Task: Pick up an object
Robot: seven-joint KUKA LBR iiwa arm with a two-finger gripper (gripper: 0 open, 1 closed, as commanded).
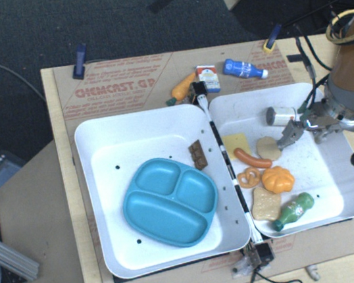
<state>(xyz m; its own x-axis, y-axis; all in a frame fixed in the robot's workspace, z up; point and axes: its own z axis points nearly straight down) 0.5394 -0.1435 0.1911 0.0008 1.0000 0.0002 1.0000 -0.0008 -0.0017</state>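
Crowded along the right white bin's (347,207) near-left side, the green plastic bottle (294,210), orange toy pumpkin (277,179) and red sausage (251,157) could get nudged instead of grasped by the spread, unladen gripper (287,136) hovering farther back.

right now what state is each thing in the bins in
blue tray: flat in left bin, compartments bare
chocolate bar: lying beside the tray
hot dog: lying in right bin
pretzel: flat, next to the hot dog
pumpkin: upright
green bottle: on its side
cheese slice: flat
gripper: low over right bin, nothing seen between fingers
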